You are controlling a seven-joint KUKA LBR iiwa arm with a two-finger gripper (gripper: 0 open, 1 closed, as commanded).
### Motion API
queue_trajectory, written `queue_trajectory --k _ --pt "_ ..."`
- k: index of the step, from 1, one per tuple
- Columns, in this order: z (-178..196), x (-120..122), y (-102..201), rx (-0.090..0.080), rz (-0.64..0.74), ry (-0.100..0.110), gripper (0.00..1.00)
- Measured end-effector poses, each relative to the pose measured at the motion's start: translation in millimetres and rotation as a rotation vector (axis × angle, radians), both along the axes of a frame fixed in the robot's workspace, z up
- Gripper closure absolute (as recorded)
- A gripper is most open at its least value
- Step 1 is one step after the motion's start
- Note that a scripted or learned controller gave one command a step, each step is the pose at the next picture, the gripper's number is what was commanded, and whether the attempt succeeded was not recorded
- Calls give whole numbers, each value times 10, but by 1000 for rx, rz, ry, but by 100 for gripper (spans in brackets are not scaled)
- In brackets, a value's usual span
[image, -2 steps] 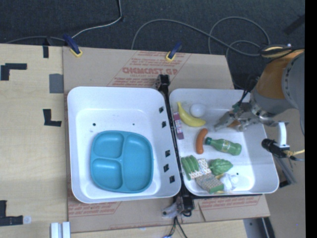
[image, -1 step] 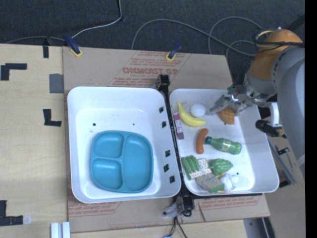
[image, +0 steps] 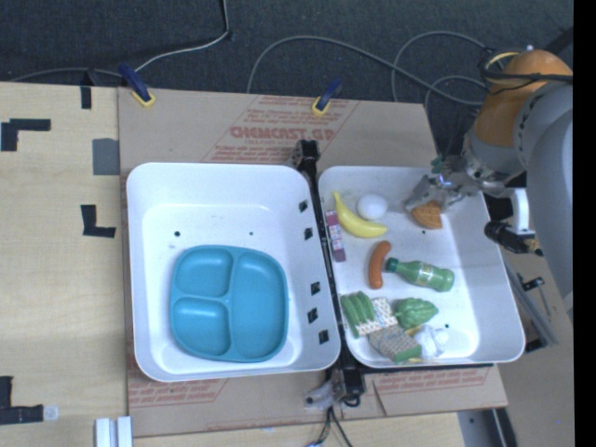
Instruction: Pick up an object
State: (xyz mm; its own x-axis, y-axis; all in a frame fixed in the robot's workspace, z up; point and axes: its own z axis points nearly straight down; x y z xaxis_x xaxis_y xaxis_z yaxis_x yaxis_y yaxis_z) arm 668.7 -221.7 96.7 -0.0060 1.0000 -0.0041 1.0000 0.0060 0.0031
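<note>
- Cardboard sheeting (image: 270,133) covers the bench under both bins, printed in red lettering and held by two blue-and-yellow clamps (image: 138,88) on its far edge; cables trail over the dark floor beyond it.
- Take the divider (image: 321,250) between the bins as your landmark. Left of it you see the left bin (image: 154,189), with a blue sectioned plate (image: 229,303) lying flat in its near half.
- Just right of the divider, in the right bin (image: 484,329), a banana (image: 352,217) lies at the far end, with a small purple packet (image: 336,246) below it against the divider.
- A white ball (image: 372,206) touches the banana on the side away from the divider.
- Further from the divider, near the bin's middle, a sausage (image: 376,263) lies close to a green bottle (image: 424,274) resting on its side.
- At the near end you see a cluster: a green pea pod (image: 355,309), a checkered packet (image: 380,313), a leafy green vegetable (image: 415,311), a patterned pouch (image: 396,345) and a white item (image: 434,340), packed so close you cannot tell which touch.
- Farthest from the divider, at the far right corner of the bin, the gripper (image: 433,196) hangs low over a brown bread roll (image: 428,215).
- You cannot tell whether the hand is released or clenched, nor whether it touches the roll.
</note>
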Motion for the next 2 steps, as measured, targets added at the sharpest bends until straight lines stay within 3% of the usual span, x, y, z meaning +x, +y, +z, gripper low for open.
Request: queue_trajectory --k 1,2 --pt "-111 5 728 5 -3 1 100" --pt "330 -59 1286 4 -4 0 100"
